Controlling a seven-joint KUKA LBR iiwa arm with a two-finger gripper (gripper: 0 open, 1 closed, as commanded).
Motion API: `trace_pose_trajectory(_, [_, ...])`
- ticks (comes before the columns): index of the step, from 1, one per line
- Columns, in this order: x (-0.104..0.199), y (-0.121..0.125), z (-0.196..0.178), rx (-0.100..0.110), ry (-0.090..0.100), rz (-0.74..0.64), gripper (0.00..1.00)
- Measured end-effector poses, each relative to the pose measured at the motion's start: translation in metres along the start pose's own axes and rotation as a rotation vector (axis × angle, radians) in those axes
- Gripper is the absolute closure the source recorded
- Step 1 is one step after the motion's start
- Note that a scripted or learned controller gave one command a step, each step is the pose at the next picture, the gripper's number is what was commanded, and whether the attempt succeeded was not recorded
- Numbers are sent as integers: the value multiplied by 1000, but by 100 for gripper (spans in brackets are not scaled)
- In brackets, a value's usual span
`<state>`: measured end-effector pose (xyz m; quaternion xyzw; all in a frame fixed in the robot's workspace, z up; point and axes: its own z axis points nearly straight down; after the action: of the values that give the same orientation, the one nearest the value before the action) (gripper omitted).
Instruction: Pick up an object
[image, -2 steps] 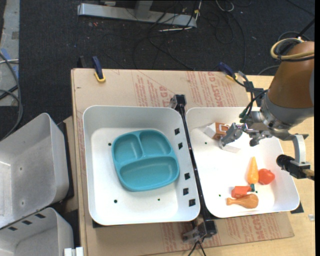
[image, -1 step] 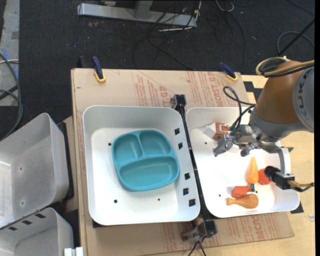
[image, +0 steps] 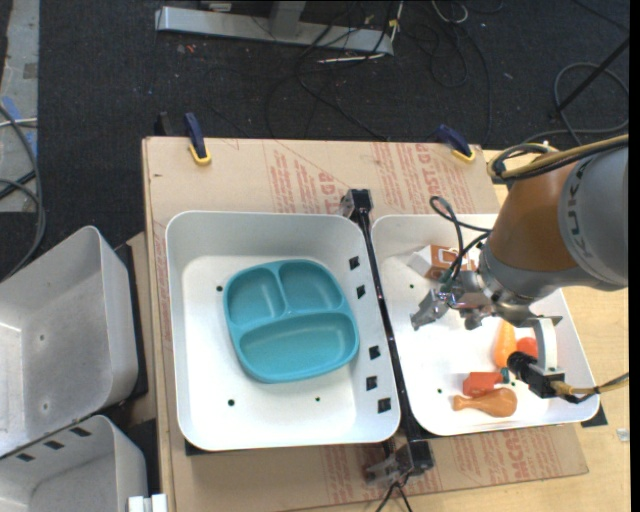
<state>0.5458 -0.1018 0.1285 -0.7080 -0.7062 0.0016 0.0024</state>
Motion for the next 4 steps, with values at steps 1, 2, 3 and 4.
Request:
trace_pose_trajectory(1, [1, -1, 39, -1, 0, 0, 0])
trace_pose_trajectory(2, [0, 0, 26, -6, -1, 3, 100])
trace_pose_trajectory(3, [9, 5, -33, -11, -2, -6, 100])
trace_pose_trajectory(4, [5, 5, -96, -12, -3, -6, 100])
